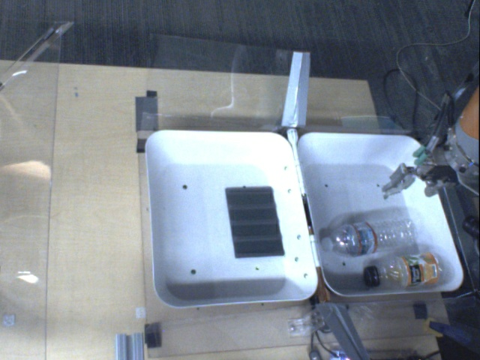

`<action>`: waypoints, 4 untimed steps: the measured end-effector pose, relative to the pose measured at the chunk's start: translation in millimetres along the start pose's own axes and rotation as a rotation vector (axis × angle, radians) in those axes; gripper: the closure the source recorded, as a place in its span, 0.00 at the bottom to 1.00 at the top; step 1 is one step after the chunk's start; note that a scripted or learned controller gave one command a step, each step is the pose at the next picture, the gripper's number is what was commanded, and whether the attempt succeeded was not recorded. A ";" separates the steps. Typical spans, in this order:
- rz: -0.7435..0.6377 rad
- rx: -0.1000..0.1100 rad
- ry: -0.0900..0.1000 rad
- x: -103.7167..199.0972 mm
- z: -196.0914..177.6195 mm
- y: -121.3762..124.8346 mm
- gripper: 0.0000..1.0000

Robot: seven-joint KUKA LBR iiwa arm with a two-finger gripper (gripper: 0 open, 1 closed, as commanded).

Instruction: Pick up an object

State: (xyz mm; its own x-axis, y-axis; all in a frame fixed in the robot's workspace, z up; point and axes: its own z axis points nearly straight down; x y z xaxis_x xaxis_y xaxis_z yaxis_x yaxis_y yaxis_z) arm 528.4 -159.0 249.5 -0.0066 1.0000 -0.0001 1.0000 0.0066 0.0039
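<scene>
Jaws state I cannot tell; I see gripper [411, 177] above right bin [341, 152], clear bottle [367, 235] and juice bottle [403, 271] toward 6 o'clock.

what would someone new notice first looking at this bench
Probably the dark ribbed rectangular block, lying alone in the middle of the left bin. Next, the two bottles lying on their sides in the right bin: a clear bottle and, nearer the front, an amber-labelled bottle. The gripper hovers at that bin's right edge.
</scene>
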 end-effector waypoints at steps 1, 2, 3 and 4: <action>-0.058 -0.003 0.001 68.7 151.5 -27.0 0.00; 0.172 -0.003 0.001 102.8 63.8 -22.6 0.00; 0.172 -0.003 0.000 111.1 -10.5 -39.2 0.00; 0.324 0.002 0.000 99.1 65.4 -15.0 0.00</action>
State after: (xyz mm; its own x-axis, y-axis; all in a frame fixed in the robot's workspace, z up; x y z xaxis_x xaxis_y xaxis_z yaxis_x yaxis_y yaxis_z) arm 513.1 -60.0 184.0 0.3118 0.9501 0.0011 0.9501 -0.3118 0.0016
